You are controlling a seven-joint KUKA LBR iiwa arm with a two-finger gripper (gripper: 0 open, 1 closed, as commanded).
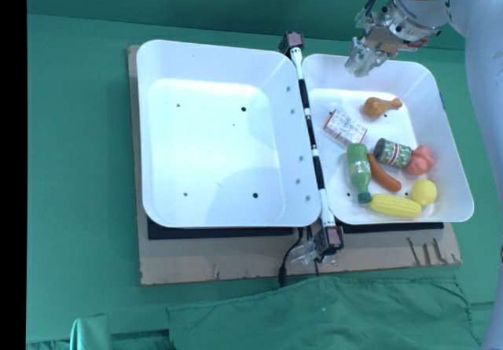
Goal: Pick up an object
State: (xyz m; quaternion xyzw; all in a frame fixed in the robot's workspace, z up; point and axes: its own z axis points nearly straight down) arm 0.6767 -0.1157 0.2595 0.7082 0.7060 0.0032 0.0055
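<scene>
Green cloth (314,313) lies crumpled along the near edge of the bench, in front of the cardboard sheet (236,262) under both bins.

Left bin (216,132): bare white floor with a few dark specks.

Right bin (448,128): all objects sit here, clustered in the near half.
- Corn cob (395,205) lies along the near wall, with a lemon (424,192) just beside its right end.
- Green bottle (359,171) lies on its side, cap toward the near wall, neck close to the corn.
- Sausage (384,173) lies slantwise between bottle and lemon.
- Dark can (392,153) lies on its side, touching a pink item (423,160) on its right; what that item is I cannot make out.
- Small white and red carton (344,126) sits near the divider.
- Drumstick (381,106) lies furthest back, apart from the rest.

My gripper (363,61) hangs over the far left corner of the right bin, above the rim, well apart from the drumstick. Nothing sits between my fingers. Whether my jaws are open or closed, I cannot tell from this angle.
</scene>
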